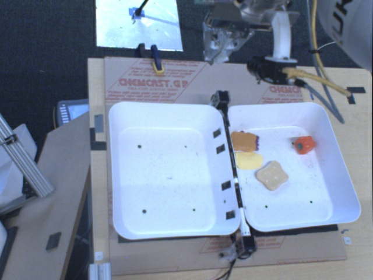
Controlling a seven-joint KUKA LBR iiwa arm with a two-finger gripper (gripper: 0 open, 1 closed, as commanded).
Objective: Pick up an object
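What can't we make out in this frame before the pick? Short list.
- Gripper, camera view: blurred and seen from above, so finger state is unreadable.
- Arm: cut off by the top and right edges.
- Orange-and-purple item: too small to identify; it touches or overlaps the yellow piece, unclear which.
- Red object: too small to name.
- Tan toast-like piece: underside hidden.

A robotics lab: white bins (169, 112) clamped on a plywood bench (99, 86), cabling (317, 80).
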